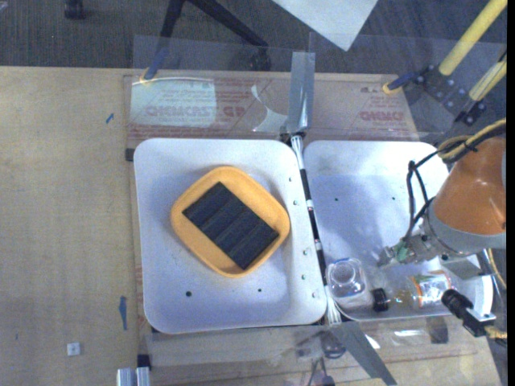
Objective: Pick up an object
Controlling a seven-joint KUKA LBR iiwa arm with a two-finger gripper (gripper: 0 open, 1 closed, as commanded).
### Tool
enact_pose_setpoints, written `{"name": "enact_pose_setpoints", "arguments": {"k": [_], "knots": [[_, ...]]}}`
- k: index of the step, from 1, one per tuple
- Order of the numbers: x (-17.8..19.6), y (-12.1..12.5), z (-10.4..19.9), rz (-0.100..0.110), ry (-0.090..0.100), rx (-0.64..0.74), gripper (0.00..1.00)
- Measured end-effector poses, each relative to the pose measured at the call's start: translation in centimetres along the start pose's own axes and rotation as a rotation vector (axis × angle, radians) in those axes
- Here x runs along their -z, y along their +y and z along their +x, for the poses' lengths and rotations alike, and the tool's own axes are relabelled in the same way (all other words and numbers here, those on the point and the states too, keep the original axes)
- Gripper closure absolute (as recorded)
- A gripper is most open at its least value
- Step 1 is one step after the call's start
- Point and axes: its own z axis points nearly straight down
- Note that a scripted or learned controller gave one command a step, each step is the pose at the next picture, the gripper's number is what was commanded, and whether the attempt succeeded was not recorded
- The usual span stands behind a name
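Pincer (402, 254) low over the near part of the right bin (354, 175), under the orange-banded arm (475, 199); can't tell if clenched or released, wrist blocks it. Just below it a clear bottle (418, 289) lies on its side against the near wall, likely the target. Left of the pincer, a small clear cup (344, 278) sits in the bin corner. Well left, across the divider, a yellow tray with dark slatted top (230, 219) lies in the left bin (161, 280) on the worktop (56, 215). Bottle label blurred.
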Motion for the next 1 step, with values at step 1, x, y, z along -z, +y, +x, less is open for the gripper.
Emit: {"name": "enact_pose_setpoints", "arguments": {"k": [1], "knots": [[0.00,0.00,0.01,0.000,0.000,0.000,0.00]]}}
